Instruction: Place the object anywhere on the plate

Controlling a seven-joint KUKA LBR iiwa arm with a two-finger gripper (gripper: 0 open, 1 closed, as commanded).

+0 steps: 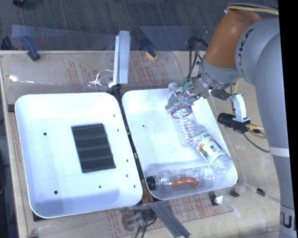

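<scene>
Task object looks like one of the two clear plastic bottles in the right bin (pixel 155 136): upright-slanting bottle (pixel 197 135) runs from the bin's upper right down toward the lower right corner, label (pixel 209 149) with green and orange print near its base, text too small to read. Second bottle (pixel 180 179) lies flat along the bin's near wall, black cap pointing left, something orange-red showing inside or on its label, unreadable. The two bottles are close at the lower right corner, possibly touching. Plate target is presumably the dark ribbed rectangle (pixel 93 147) in the middle of the left bin (pixel 41 114), well apart from both bottles, nothing on it, so placing not yet done. Gripper (pixel 181 99) sits right over the cap end of the slanted bottle at the bin's upper edge; clear plastic clutters that spot, cannot tell how its jaws stand or whether anything is gripped. Judgement: grasp stage, likely going for the neck since it's the narrowest bit. Red print on the bench sheet (pixel 78 70), not legible.
</scene>
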